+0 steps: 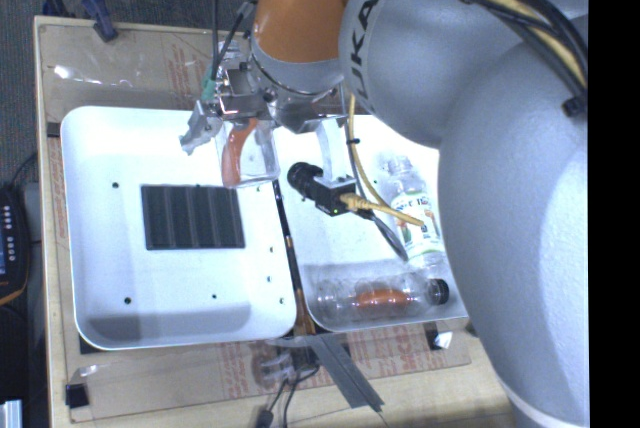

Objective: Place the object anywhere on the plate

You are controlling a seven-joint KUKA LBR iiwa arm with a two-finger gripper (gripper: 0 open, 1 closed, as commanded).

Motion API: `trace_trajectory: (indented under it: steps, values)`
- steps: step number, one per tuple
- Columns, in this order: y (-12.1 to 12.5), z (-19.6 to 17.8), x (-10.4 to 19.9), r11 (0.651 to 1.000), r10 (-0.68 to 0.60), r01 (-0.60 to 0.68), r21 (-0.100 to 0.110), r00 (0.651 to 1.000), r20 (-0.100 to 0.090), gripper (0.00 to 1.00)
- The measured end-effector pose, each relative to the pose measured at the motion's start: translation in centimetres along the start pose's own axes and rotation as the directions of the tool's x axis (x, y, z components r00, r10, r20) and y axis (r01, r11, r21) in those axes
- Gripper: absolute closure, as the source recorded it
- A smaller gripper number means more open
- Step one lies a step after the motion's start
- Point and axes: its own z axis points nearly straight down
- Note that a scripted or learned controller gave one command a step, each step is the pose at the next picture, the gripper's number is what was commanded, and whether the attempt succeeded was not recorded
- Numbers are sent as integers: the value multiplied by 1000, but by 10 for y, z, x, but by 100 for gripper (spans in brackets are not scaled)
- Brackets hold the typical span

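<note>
Gripper: the grey two-finger gripper (236,148) hangs over the left white bin's (90,216) upper right corner, fingers set a little apart with a slim orange-red object (231,159) upright between them — it looks held.
Plate: the dark ribbed rectangular plate (192,217) lies flat mid-bin, long axis left-right.
Key relation: the plate sits below-left of the fingers in view, near but apart — the object is just off its upper right corner.
Next move, by judgement: a short shift down-left, then a release.
Right bin: clear plastic bottles (385,294).
</note>
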Motion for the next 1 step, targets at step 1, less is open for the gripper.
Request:
trace_trajectory:
  steps: [1]
  values:
    - [-3,112,0,985,170,-170,4,985,0,0]
